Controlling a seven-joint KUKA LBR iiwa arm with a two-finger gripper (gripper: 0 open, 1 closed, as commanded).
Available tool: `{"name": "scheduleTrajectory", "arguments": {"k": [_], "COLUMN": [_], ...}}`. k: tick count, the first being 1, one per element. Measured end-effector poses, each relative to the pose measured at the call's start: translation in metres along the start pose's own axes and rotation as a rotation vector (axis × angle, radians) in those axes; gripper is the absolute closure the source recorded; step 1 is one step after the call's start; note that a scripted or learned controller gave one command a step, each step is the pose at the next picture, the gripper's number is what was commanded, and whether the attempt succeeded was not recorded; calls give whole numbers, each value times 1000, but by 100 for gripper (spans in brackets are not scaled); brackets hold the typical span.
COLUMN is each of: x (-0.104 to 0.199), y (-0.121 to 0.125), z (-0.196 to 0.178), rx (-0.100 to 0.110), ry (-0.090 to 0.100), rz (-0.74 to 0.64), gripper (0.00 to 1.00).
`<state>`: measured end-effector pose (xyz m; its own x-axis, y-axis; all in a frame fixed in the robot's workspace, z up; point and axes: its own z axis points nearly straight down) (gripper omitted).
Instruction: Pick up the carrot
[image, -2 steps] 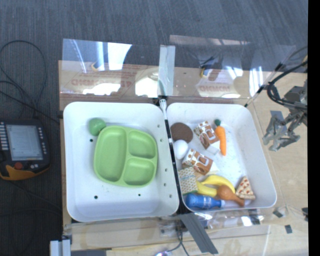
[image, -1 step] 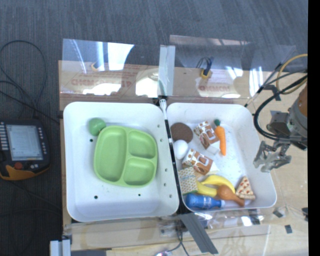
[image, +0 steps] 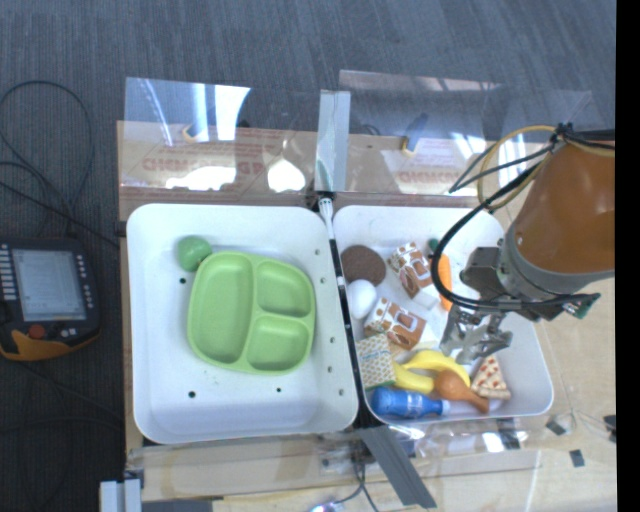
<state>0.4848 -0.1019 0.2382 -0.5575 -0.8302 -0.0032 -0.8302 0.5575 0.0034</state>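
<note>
Carrot (image: 443, 272): lying at far right of right bin (image: 530, 395), half hidden by my arm.
Fingers (image: 478, 340): I cannot tell their state.
Handling: probably light, stiff, smooth; I am aiming for its middle.

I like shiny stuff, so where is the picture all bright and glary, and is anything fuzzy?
In the camera view, white glare flares on the clear panels behind the left bin; softer reflections streak the panels behind the right bin; the orange arm looks soft, while the green tray looks crisp.
</note>
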Motion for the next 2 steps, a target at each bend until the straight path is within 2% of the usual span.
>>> {"name": "scheduleTrajectory", "arguments": {"k": [1,2], "x": [36,68], "y": [-36,-99], "z": [-117,-55], "rx": [13,-2], "ry": [-1,0], "rz": [69,-397], "gripper": [100,100]}}
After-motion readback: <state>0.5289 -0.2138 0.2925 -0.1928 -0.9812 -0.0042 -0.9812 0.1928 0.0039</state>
